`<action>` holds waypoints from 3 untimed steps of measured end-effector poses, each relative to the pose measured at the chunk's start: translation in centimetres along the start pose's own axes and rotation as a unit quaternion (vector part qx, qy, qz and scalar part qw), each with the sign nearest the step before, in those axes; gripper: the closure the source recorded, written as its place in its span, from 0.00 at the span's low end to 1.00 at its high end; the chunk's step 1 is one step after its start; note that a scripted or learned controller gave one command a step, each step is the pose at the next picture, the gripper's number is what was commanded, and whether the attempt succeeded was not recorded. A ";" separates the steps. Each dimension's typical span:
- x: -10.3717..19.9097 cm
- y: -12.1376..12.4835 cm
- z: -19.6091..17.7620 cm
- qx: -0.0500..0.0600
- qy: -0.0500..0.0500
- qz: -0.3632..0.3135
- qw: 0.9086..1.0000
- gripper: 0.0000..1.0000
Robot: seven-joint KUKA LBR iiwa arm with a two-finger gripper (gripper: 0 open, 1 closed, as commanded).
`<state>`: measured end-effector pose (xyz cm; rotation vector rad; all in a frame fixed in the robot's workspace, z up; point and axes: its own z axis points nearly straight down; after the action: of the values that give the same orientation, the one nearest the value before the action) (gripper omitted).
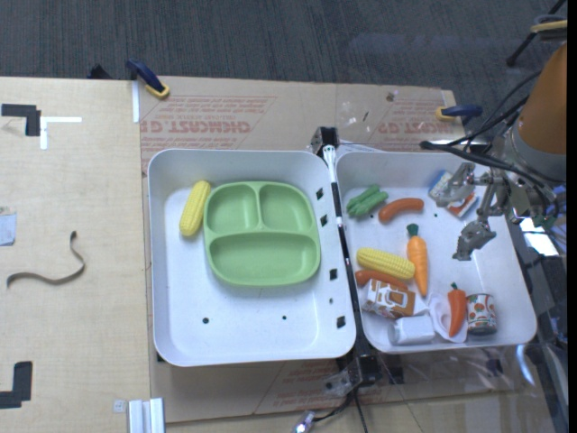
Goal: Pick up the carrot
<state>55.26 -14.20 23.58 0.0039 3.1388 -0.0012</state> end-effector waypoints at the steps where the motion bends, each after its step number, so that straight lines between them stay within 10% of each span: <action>1: -2.3 1.9 12.4 0.000 0.000 -0.080 0.997 0.00; 2: 0.1 -1.7 14.1 0.000 -0.001 0.004 1.000 0.00; 3: -0.2 -1.5 13.1 0.001 -0.003 0.002 1.000 1.00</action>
<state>55.45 -15.75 10.52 0.0099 3.1322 -0.0034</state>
